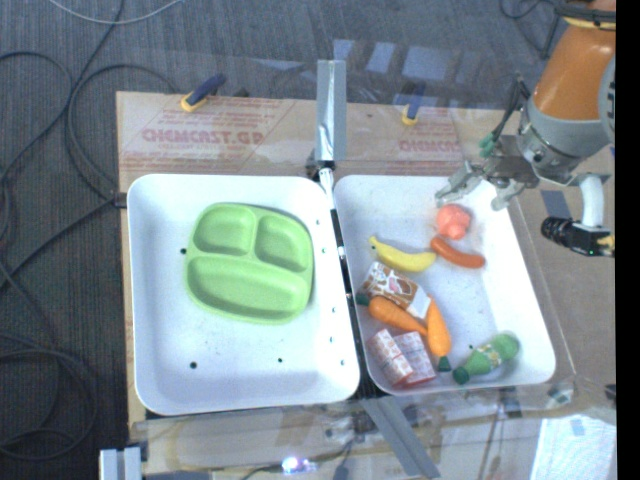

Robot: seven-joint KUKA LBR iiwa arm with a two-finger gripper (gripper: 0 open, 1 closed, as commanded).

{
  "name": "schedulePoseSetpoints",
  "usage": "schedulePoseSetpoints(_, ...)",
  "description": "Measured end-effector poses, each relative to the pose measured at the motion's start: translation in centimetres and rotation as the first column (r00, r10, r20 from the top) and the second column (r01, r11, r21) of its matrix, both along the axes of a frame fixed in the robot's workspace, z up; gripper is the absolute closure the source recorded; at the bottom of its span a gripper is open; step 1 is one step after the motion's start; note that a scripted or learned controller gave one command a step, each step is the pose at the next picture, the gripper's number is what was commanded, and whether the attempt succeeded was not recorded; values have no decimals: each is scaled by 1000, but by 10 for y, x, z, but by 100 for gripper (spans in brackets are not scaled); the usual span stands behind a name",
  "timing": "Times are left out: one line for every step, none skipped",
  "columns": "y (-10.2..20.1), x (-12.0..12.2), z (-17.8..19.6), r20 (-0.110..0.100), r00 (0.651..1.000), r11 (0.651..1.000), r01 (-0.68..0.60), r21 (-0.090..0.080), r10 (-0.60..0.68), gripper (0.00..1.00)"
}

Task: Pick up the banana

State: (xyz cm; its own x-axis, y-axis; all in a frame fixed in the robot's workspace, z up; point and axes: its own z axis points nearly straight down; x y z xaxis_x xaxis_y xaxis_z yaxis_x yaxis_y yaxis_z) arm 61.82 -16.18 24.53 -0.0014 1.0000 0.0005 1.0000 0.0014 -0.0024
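Grey carpet with loose cables surrounds a cardboard-topped bench [250,138]. Left bin [160,368]: glossy green sectioned plate [250,263]. Right bin [530,328]: banana [403,257], smooth, curved, yellow, lying near the centre beside an orange sausage [458,253]; two tapered carrots [415,323] and small cartons [397,288] below. Gripper [483,183] hovers over the bin's far right corner, fingers spread apart, nothing between them.
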Motion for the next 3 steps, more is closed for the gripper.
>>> schedulePoseSetpoints(57,-2,-148,0,994,994,113,-2,-113,0)
schedulePoseSetpoints(57,-3,-141,-4,993,993,114,-1,-114,100)
schedulePoseSetpoints(84,44,-63,0,984,984,180,-4,-180,100)
